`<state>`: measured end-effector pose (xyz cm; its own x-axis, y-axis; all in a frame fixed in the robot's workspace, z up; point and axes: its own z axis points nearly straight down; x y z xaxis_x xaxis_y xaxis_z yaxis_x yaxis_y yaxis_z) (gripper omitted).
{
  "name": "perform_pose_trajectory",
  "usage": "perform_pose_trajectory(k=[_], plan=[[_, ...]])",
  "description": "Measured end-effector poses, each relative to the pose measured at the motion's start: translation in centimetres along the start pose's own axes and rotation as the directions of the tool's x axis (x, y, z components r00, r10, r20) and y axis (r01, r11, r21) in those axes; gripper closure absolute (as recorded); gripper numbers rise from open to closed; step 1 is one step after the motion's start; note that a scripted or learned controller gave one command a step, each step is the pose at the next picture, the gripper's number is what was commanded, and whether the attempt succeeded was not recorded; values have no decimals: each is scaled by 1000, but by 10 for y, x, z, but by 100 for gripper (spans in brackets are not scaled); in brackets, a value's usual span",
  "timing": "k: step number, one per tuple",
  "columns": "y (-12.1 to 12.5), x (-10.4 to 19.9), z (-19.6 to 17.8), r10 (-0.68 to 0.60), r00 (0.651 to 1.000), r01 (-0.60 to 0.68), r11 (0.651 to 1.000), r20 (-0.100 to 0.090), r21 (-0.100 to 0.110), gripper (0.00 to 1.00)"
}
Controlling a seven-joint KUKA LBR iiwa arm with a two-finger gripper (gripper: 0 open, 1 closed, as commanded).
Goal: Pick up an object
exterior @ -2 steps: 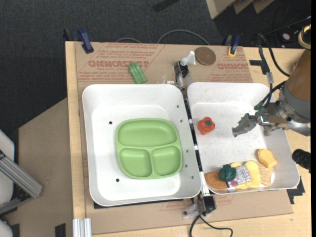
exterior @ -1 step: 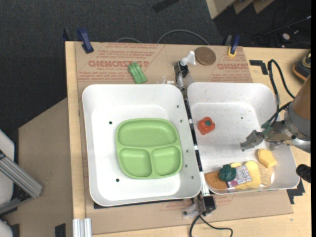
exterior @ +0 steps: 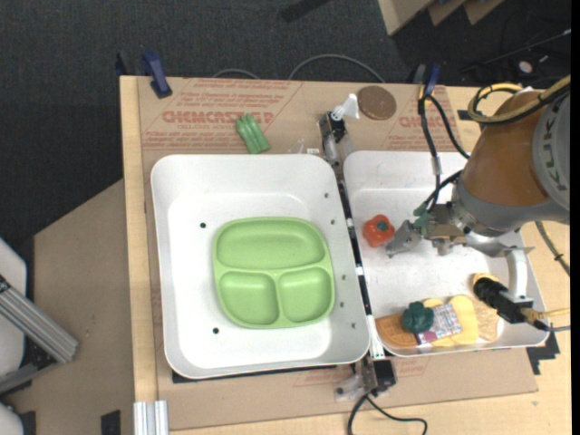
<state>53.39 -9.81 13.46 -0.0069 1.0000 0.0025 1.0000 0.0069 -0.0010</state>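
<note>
The arm is reaching in from the right of the frame over the right bin, and its tool is sitting low near that bin's left wall, pointing left. From here I cannot tell how far open the tool is, and nothing is showing in its grip. A small red toy with a green top is lying just to the left of the tool, close against it, though whether they are touching is not clear.

Along the bottom edge of the same bin a tan plate is lying flat, and a dark green lump, a yellow piece and a pale packet are resting on it, bunched together.

The left bin is holding a green divided tray in its middle. On the bench above the bins, a green block is lying at the upper centre and a brown disc is lying further right.
</note>
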Motion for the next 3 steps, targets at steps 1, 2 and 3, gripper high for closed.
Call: perform_pose_trajectory(k=[1, 2, 3], plan=[[72, -10, 53, 4, 1000, -4, 1000, 4, -4, 0], [125, -2, 51, 5, 1000, -5, 1000, 7, 0, 0], [133, 1, 50, 7, 1000, -7, 1000, 4, -4, 0]])
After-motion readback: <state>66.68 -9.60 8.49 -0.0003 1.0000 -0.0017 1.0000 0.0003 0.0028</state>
